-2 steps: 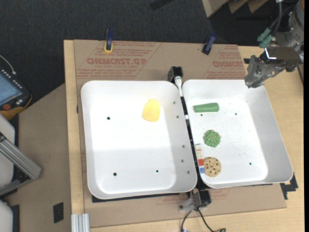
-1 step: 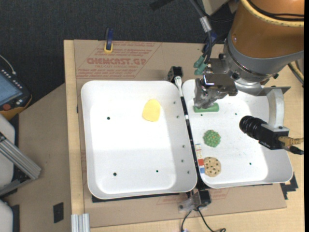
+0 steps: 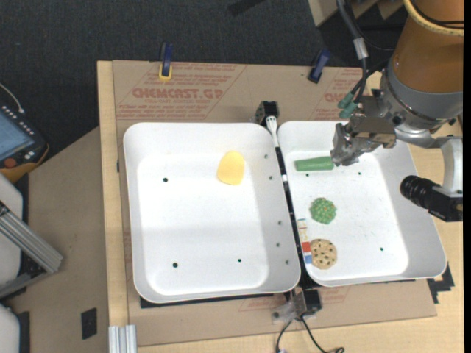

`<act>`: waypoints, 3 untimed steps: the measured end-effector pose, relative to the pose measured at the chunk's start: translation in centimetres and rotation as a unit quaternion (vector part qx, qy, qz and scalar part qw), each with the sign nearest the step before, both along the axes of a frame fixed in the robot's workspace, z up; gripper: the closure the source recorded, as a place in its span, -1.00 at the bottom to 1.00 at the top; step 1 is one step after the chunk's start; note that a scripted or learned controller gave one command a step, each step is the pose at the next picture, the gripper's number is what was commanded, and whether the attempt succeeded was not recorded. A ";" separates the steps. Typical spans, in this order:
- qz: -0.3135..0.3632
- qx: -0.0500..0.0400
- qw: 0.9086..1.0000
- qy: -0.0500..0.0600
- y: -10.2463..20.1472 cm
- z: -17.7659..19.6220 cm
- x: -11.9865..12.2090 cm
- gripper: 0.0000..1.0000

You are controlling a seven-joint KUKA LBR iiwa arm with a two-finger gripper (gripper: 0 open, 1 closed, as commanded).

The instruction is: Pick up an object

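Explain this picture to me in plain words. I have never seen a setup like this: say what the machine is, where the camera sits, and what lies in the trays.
One camera looks down at a slant on a bench. The grey robot arm with an orange band reaches in from the right; its two-finger gripper sits low at the end of a flat green bar. Whether it grips the bar cannot be seen. The right shallow white bin also holds a bumpy green ball and a round brown speckled cookie. The left shallow white bin holds a pale yellow lump.
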State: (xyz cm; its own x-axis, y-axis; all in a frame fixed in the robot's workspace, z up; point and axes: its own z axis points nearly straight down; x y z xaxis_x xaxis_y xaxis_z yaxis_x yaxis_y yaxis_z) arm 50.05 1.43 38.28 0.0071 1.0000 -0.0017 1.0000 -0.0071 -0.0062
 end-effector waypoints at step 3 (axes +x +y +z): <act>0.005 0.001 1.000 -0.005 6.9 -1.4 2.4 1.00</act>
